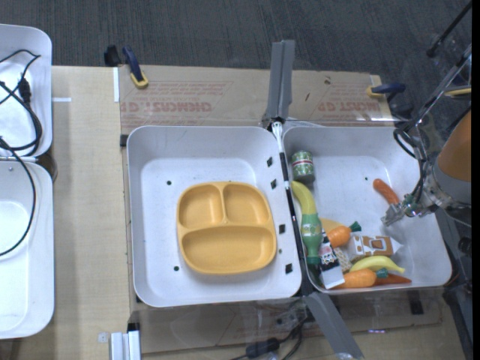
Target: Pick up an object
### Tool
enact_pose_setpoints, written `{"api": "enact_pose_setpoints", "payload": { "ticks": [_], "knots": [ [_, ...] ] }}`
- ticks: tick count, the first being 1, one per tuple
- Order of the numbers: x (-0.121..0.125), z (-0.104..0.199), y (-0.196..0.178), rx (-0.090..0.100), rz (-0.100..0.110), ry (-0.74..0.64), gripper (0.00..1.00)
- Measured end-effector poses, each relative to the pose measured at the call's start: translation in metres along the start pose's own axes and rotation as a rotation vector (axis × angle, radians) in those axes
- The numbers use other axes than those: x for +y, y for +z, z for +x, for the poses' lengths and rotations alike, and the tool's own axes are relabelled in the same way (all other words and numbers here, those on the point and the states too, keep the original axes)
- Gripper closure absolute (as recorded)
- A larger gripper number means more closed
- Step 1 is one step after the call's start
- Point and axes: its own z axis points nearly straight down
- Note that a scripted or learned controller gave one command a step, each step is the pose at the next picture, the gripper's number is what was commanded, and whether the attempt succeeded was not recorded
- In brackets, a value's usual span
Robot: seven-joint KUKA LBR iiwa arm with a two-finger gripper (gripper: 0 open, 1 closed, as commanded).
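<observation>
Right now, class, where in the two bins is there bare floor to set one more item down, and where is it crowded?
Free: left bin floor around the plate; right bin's middle between can and carrot. Crowded: its near corner, around the banana and bottle.

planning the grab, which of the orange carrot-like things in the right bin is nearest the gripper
The lone carrot near the right bin's far right side, just left of the gripper. The other two orange pieces lie in the pile at the near edge.
</observation>
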Motion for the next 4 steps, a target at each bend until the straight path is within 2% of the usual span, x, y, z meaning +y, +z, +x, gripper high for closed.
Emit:
{"api": "enact_pose_setpoints", "payload": {
  "ticks": [1, 2, 3, 4],
  "knots": [
    [0.0, 0.0, 0.0, 0.0, 0.0, 0.0, 0.0],
    [0.051, -0.017, 0.006, -0.002, -0.001, -0.128, 0.0],
    [0.051, -0.017, -0.001, -0.001, -0.001, -0.127, 1.0],
    [0.06, 0.024, -0.1, -0.002, 0.0, 0.107, 1.0]
  ]
}}
